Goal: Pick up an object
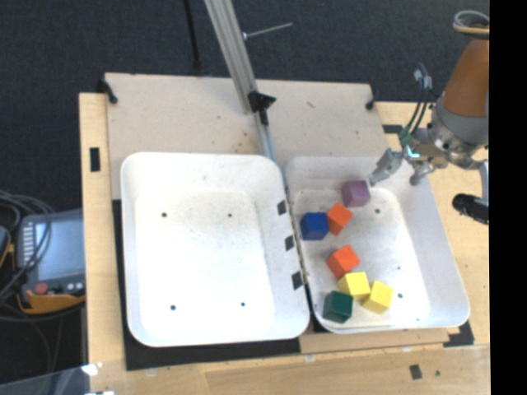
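The gripper [402, 169], fingers spread and holding nothing, hangs over the smooth right bin [436, 253] near a matte purple cube [356, 192].

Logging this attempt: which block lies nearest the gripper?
The purple block, at the far end of the right bin, just below the gripper; the others lie farther away.

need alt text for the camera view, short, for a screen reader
The gripper hangs open and holding nothing over the far edge of the right bin, just right of a purple cube. The bin also holds blue, green, two orange and two yellow cubes. The left bin lies beside it.
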You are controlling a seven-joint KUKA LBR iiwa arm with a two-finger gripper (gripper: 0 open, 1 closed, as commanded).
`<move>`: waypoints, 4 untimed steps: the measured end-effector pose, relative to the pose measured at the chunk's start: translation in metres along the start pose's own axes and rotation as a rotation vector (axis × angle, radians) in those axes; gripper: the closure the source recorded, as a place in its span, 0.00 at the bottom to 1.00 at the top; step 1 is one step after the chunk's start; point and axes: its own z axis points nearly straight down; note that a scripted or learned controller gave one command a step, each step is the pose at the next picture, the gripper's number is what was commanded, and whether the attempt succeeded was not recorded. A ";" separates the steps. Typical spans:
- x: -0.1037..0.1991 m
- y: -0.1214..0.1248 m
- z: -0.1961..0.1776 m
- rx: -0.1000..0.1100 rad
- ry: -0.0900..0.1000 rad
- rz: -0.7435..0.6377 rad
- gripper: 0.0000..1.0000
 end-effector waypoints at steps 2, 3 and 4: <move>-0.006 -0.002 0.039 -0.002 -0.003 0.001 0.00; -0.008 0.006 0.074 -0.020 -0.007 -0.002 0.00; -0.009 0.009 0.080 -0.026 -0.008 -0.003 0.00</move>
